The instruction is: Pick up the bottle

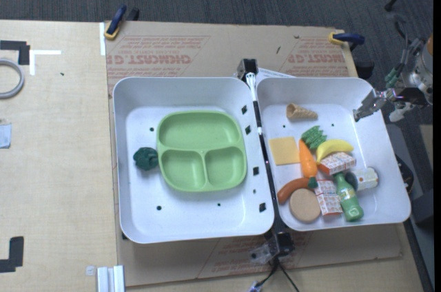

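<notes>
Beside right bin's point(396, 167) far edge, hand point(375, 103) hovers tilted

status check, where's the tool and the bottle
Tool at right bin's far right rim, holding nothing. Bottle lying near front, untouched. Cartons crowd it.

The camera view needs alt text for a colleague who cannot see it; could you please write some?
A green bottle lies among toy foods in the right white bin, while the arm's tool hovers at that bin's far right rim, apart from it. The left bin holds a green divided tray and a broccoli piece.
</notes>
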`<state>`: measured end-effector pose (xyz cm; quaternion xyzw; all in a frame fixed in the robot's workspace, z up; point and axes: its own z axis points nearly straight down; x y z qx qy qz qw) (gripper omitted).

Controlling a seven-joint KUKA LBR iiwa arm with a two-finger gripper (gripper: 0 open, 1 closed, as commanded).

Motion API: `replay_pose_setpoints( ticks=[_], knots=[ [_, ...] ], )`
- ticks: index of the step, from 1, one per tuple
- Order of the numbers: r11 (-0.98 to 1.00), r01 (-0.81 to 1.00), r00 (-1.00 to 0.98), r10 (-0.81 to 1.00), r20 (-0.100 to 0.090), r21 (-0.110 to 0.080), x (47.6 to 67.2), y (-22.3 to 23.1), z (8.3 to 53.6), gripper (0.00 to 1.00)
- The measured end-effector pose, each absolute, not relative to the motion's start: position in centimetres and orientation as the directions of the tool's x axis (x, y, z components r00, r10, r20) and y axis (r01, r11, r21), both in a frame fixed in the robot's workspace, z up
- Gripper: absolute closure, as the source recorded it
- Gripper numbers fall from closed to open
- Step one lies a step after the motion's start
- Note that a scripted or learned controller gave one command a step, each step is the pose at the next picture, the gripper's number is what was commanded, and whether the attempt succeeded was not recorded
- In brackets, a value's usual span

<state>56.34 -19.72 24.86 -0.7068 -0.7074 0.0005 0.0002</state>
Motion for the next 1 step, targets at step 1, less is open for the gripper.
replay_pose_setpoints(
  ticks=[1],
  knots=[
    [0.003, 1.000, -0.003, 1.000, -0.002, 0.000, 56.38, -19.75, 25.81, 1.00]
  ],
)
